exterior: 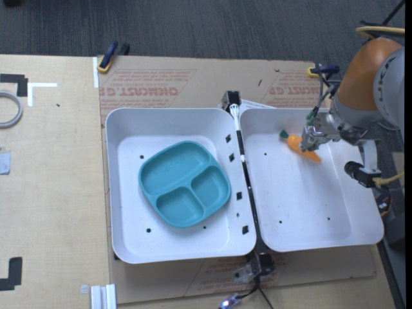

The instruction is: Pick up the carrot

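The gripper [311, 140] hangs low over the far right part of the right bin [335, 234], its tips right at the carrot [300, 144]; whether it is spread or closed, and whether it has hold of the carrot, I cannot tell from this slant; the grey arm [373, 82] with its orange band rises behind it toward the right edge of the view; the carrot is small and orange with a green tuft at its far-left end, lying slantwise on the white floor near the bin's far wall, partly hidden under the gripper; the left bin [122, 192] sits beside it, the two touching along a middle seam with black clips; in the left bin lies a teal plate [183, 184] with three compartments, turned at an angle; both bins rest on a cardboard sheet [167, 82] on the bench
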`<move>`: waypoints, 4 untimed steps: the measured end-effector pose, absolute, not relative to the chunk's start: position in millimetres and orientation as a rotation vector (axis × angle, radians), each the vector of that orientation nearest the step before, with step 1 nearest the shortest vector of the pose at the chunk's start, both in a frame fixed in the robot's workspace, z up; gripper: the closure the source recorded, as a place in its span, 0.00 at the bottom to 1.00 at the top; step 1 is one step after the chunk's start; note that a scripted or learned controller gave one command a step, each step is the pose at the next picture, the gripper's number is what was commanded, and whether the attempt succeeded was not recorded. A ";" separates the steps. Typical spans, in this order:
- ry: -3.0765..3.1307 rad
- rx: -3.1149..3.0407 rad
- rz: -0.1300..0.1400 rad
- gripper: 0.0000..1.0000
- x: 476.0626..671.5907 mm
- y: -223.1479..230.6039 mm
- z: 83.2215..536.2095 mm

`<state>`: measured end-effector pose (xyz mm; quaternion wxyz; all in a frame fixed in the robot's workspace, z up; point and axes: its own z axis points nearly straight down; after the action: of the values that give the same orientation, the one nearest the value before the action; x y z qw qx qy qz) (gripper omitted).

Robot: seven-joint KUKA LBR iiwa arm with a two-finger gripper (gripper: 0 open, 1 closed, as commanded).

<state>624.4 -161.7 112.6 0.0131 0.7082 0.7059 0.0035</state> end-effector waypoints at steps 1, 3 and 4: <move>2.201 2.207 0.009 0.00 623.8 -161.3 111.5; 2.211 2.213 0.001 1.00 634.5 -159.0 107.0; 2.212 2.213 0.001 0.00 634.5 -158.9 107.0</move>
<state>634.5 -158.9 107.0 0.0065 0.7073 0.7069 0.0003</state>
